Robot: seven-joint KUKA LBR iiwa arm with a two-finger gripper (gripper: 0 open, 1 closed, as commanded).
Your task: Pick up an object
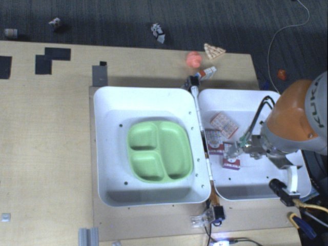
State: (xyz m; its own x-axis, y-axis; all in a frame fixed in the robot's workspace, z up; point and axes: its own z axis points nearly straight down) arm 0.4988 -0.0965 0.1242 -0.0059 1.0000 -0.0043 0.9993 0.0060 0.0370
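The arm (300, 122) reaches into the right bin (256, 188), and its gripper (239, 148) hangs low over a loose cluster of flat packets on that bin's floor. From this high slanted view I cannot tell whether the jaws stand apart or together, nor whether anything lies between them.

Taking the right bin as the landmark: a checked red-and-white packet (224, 123) lies in its upper middle, a pale packet (212, 136) sits toward its left wall, and a small red-and-white packet (231, 162) lies near its centre, just below the gripper and close to touching it. That last packet looks the likeliest target.

Left of the right bin, the other white bin (102, 137) holds a green divided tray (160, 150). Beyond the right bin's far edge, on the bench, lie a pink ball (193, 59) and a small tube (206, 74).

By my judgement the step in hand is the approach or the grasp itself; no lift has yet happened, since every packet appears to rest flat on the bin floor. The next move calls for the gripper to settle squarely over the small packet, close on an edge it can bite, then rise straight up. Flat, thin packets give little to grip, so a slip is likely.
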